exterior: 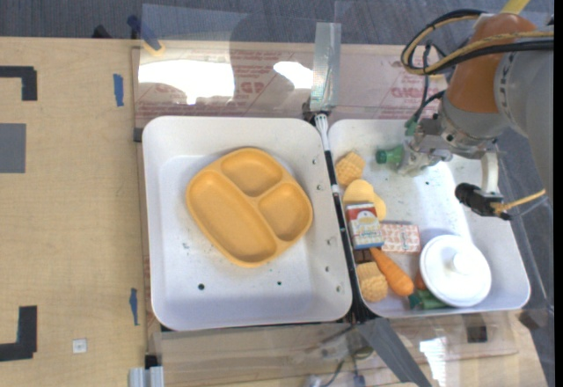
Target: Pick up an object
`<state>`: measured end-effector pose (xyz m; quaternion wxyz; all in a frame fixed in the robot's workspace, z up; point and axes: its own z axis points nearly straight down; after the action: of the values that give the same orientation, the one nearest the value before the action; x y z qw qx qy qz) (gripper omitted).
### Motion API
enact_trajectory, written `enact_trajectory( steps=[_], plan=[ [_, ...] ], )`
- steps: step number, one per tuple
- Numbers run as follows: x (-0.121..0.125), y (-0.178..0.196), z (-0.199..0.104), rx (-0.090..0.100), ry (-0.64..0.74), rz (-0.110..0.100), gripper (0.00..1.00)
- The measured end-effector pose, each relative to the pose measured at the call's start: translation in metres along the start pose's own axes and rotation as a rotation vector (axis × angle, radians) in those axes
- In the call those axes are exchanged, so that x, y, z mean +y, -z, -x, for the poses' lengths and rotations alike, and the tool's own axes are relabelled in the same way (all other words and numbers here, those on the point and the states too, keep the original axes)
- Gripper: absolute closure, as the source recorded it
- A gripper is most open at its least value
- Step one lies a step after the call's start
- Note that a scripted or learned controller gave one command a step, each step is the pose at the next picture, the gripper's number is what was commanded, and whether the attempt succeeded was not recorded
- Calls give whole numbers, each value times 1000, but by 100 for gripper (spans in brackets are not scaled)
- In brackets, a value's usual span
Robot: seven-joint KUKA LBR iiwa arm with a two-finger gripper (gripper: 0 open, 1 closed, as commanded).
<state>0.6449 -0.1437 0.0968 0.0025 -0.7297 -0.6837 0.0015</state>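
hand (420,156): low over the far end of the right bin (515,240), under the orange-banded wrist; can't tell if it's apart or together, nothing seen gripped
nearest item: small green piece (388,154), just beside hand, on its left as the camera sees it
next out: yellow corn-like piece (350,169), further that way, against the divider wall
cluster: red-label box (364,225), pink packet (399,237), carrot (392,273), white lidded bowl (454,269), all toward the near edge, well apart from hand
carrot axis: diagonal, tip toward near-right
judgement: green piece is the shortest reach, a small sideways shift
left bin (167,227): orange divided plate (250,205), far from hand
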Motion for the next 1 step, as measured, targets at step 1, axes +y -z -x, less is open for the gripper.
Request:
enact_trajectory(
  steps=[1],
  plan=[
    [0, 0, 0, 0, 0, 0, 0]
  ],
)
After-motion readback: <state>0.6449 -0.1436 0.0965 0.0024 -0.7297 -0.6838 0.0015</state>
